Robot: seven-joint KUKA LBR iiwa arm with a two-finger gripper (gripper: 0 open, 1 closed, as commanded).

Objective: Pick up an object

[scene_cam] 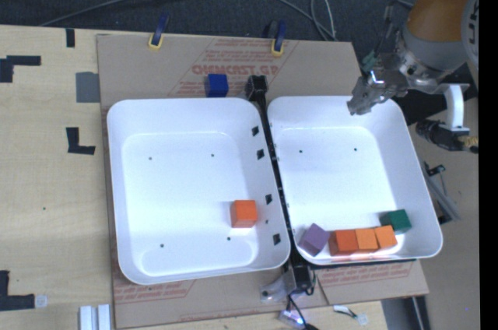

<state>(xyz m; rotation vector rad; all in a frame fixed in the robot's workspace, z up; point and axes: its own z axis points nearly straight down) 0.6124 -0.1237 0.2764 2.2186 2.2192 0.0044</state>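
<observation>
My gripper (364, 102) hangs over the far right corner of the right bin (342, 165), well away from every block. Along that bin's near edge sit a purple block (313, 239), two orange blocks (342, 242) (366, 240) side by side, a lighter orange block (385, 236) and a green block (398, 221). A single orange block (244, 213) rests in the left bin (156, 165) toward its near right corner. Nothing shows between the gripper's tips.
A blue block (216, 85) lies on the cardboard behind the left bin. Black clips (257, 87) join the bins along the middle divider. Cables run across the dark floor at the back. Blue clamps (159, 33) hold the cardboard's far edge.
</observation>
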